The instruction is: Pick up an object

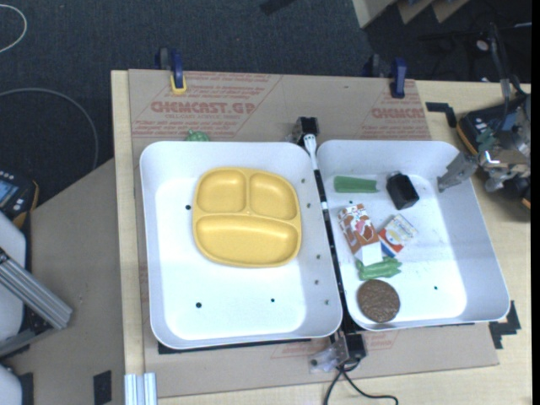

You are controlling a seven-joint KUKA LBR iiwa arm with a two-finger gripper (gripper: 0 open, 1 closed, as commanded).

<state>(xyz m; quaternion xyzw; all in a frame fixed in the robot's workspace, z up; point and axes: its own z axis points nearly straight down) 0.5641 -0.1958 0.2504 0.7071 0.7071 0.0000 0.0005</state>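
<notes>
The right bin (472, 226) holds several small objects. A green bar (355, 184) lies at the back, with a black block (402, 190) to its right. A red and white packet (356, 226) and a small white packet (397, 230) sit mid-bin. In front of them are a green piece (377, 268) and a brown disc (378, 299). My gripper (460, 172) hangs over the bin's back right corner, to the right of the black block and apart from every object. Nothing shows between its fingers.
The left bin (169, 268) holds a yellow divided plate (247, 216). Both bins rest on a brown board (253, 99) held by two clamps at the back. Cables and dark gear sit at the right edge near the arm.
</notes>
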